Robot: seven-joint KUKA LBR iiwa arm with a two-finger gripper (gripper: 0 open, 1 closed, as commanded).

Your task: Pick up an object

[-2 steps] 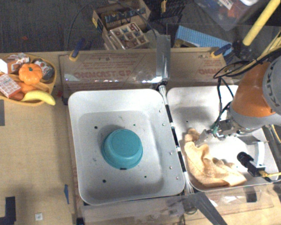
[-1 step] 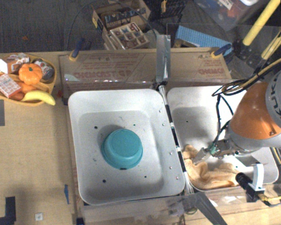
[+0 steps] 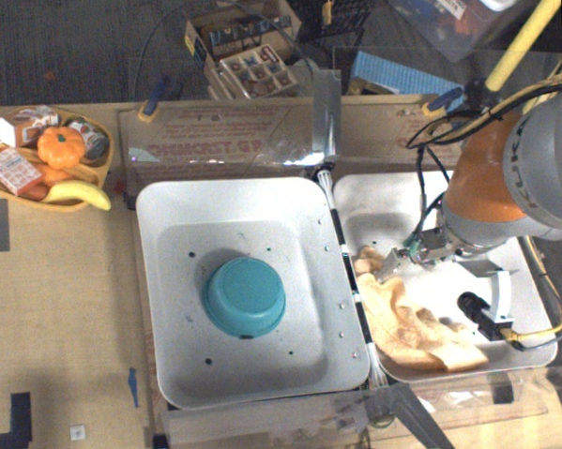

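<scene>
I am watching the arm (image 3: 504, 174) reaching into the right bin (image 3: 383, 199) from the right. The tool (image 3: 388, 266) is hanging low beside a small tan object (image 3: 366, 260); I cannot tell its state. A tan cloth (image 3: 423, 332) is lying crumpled just below. A teal bowl (image 3: 245, 297) is sitting overturned in the left bin (image 3: 168, 225).

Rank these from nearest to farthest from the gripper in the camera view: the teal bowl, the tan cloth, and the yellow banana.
1. Tan cloth: right bin, just below the gripper.
2. Teal bowl: middle of the left bin.
3. Yellow banana: on the plate at the bench's far left corner.
</scene>
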